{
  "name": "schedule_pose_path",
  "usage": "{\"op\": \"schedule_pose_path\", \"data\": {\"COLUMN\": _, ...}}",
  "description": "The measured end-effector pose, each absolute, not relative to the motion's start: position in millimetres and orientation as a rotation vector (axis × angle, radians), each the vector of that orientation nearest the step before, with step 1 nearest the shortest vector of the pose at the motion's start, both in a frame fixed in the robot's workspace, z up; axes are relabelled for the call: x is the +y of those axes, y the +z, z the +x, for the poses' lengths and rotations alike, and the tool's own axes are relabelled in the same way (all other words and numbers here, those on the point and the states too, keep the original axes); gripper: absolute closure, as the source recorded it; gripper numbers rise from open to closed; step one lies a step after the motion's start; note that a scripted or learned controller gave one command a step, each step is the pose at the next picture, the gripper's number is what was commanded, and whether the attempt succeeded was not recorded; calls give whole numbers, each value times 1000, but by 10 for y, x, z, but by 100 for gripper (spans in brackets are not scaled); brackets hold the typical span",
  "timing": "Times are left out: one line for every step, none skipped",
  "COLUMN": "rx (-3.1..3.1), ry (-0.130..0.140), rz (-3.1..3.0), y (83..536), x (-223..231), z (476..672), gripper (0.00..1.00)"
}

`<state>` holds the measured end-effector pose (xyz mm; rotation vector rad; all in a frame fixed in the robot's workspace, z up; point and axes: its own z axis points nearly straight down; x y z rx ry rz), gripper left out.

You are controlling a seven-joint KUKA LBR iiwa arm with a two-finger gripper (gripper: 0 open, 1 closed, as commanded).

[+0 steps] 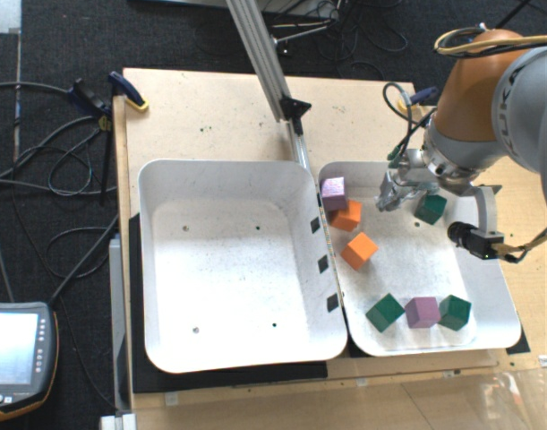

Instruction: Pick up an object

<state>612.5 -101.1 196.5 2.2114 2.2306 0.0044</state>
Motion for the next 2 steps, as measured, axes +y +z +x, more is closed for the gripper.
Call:
{"op": "schedule_pose_path", "data": {"rx": 2231, "ry": 7, "rz": 2210, "y": 2105, "x": -413, "z": 6290, "gripper": 100}}
{"op": "schedule_pose_path", "data": {"rx": 2230, "ry": 6, "rz": 2211, "y": 2253, "x": 74, "z": 6395, "gripper": 100}}
